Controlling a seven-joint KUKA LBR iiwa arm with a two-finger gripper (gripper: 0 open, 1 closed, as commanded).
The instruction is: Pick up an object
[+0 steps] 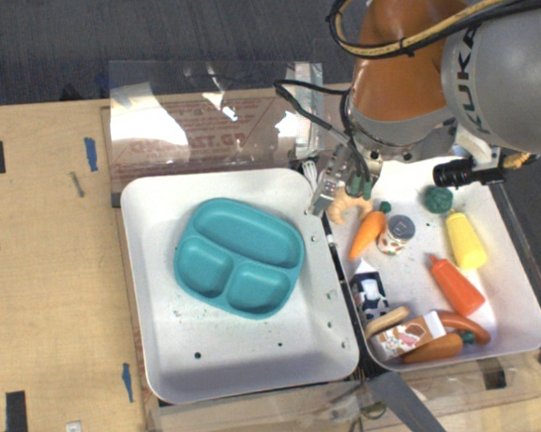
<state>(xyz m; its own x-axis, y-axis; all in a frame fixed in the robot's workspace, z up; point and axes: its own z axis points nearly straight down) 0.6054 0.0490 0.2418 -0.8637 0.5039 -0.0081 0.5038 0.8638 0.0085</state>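
I've got the pincer (336, 188) low at the right bin's (512, 236) near-left corner; can't tell its state. The carrot (367, 234) lies just right and below it, long axis slanting away toward the teal plate (239, 256).

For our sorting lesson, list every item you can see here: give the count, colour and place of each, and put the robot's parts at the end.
bins: 2, white, side by side on the bench
divided plate: 1, teal, left bin
carrot: 1, orange, right bin near its left wall
corn cob: 1, yellow, right bin
orange bottle: 1, orange, right bin
sausage: 1, reddish brown, right bin, front
small carton: 1, white and red, right bin, front
arm: 1, grey and orange, over right bin
gripper: 1, metal, above the bins' shared wall
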